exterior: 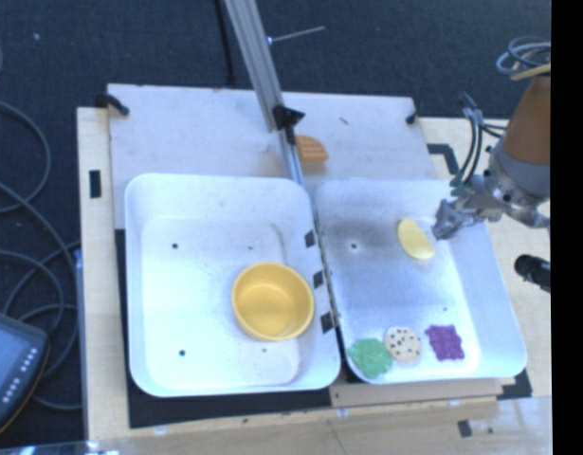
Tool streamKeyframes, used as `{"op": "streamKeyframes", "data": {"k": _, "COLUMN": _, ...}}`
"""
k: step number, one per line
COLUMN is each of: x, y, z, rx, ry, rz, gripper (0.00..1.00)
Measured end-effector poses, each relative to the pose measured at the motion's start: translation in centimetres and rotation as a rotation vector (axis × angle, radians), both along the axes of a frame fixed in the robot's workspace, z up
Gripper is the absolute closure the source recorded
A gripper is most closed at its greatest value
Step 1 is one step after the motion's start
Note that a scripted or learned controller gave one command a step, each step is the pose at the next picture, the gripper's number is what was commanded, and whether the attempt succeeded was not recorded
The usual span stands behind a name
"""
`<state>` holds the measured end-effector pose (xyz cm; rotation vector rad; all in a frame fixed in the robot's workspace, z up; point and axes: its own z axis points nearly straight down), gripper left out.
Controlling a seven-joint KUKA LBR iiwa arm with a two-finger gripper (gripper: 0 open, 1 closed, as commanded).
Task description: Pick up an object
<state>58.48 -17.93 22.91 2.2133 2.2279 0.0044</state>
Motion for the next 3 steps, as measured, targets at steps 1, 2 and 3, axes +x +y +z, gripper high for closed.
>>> {"op": "streamKeyframes", "data": {"k": 1, "x": -1.0, "y": 4.5, "z": 1.1, "rx": 0.000, "ry": 0.000, "rz": 0.001, "gripper": 1.00}}
{"op": "streamKeyframes", "data": {"k": 2, "x": -3.0, "y": 9.4, "z": 0.4, "rx": -0.001, "ry": 0.002, "rz": -0.001, "gripper": 1.00}}
{"op": "streamKeyframes", "data": {"k": 3, "x": -3.9, "y": 14.2, "z": 1.5, "rx": 0.001, "ry": 0.001, "rz": 0.001, "gripper": 1.00}}
